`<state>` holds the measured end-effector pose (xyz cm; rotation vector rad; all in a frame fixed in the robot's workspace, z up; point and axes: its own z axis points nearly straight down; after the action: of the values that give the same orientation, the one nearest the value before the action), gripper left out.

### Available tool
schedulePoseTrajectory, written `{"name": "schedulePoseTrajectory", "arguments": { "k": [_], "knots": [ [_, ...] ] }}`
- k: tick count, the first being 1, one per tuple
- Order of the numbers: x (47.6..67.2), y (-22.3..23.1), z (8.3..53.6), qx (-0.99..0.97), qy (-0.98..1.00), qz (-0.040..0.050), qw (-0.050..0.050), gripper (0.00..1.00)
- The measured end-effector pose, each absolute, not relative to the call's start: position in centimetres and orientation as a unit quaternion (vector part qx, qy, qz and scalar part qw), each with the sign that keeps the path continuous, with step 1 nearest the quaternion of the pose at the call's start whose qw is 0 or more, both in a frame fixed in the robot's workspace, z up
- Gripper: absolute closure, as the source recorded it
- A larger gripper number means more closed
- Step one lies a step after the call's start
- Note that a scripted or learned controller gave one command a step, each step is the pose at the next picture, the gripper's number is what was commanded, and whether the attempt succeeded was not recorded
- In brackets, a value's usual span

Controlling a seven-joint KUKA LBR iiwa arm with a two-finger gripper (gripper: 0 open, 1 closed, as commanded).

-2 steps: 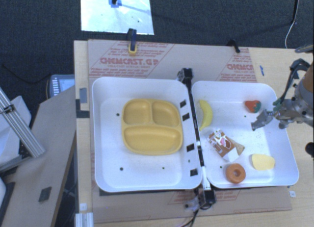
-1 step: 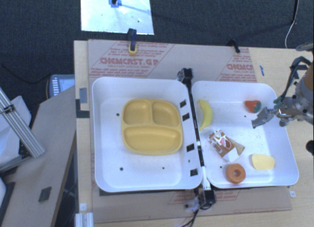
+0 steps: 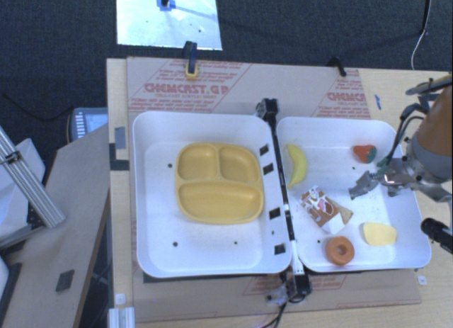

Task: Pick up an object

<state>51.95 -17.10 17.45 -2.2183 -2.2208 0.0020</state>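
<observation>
1. Left bin (image 3: pixel 141 199): yellow divided tray (image 3: pixel 216 181) at centre.
2. Right bin (image 3: pixel 414 238): banana (image 3: pixel 297 164) along left wall; wrapped snack (image 3: pixel 322 207) mid-floor; orange ring (image 3: pixel 340 250) near front edge; yellow wedge (image 3: pixel 379 234) front right; red-green fruit (image 3: pixel 364 153) back right.
3. Arm (image 3: pixel 432 139) enters over right wall, wrist low; gripper (image 3: pixel 368 183) points left, jaws slightly parted, nothing between them.

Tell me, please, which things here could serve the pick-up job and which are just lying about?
For the job:
two-finger gripper
curved yellow banana
red strawberry-like piece
brown and white packet
orange ring-shaped doughnut
pale yellow wedge

Lying about:
yellow three-compartment plastic tray
yellow clamp
shiny metal sheet
</observation>
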Motion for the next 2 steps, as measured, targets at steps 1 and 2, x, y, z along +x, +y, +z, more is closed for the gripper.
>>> {"name": "schedulePoseTrajectory", "arguments": {
  "k": [1, 2],
  "knots": [
    [52.0, -16.1, 11.8, -0.707, -0.707, 0.0003, 0.001, 0.00],
    [52.1, -16.2, 10.7, -0.707, -0.707, -0.0006, -0.001, 0.00]
  ]
}}
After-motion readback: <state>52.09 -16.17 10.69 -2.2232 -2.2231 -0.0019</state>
